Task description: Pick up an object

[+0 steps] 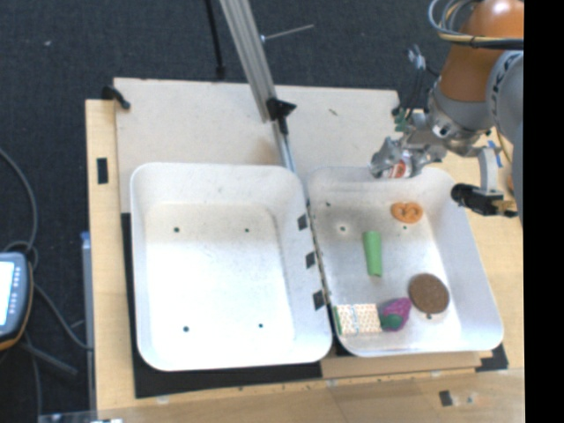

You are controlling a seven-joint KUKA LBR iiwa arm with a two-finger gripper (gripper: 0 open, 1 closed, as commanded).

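From my remote seat I see a pale wooden bench (203,117) standing on dark carpet (53,33), with a lighter board laid across its far part. Two shallow white bins sit on it side by side. The left bin (145,236) has only a few small dark specks on its floor. The right bin (458,236) carries everything loose: a green cylinder (374,253) near its middle, a small orange piece (405,211) toward its far right corner, a round brown disc (428,293) by the right wall toward the near edge, a purple and green lump (395,313) just beside the disc, and a pale patterned block (358,319) against the near left corner, touching or almost touching the lump.

An aluminium rail (249,47) slants down from the top edge to the gap between the bins at their far side. Black cables trail over the carpet on the left, and a handheld pendant (11,296) with a screen lies off the bench's left edge.

The arm (471,69), grey with its orange band, comes in at the upper right. Its gripper (398,161) hangs over the far rim of the right bin, well apart from the green cylinder. Something reddish shows at its tip, but I cannot tell what it is, nor whether the claw is apart or together.
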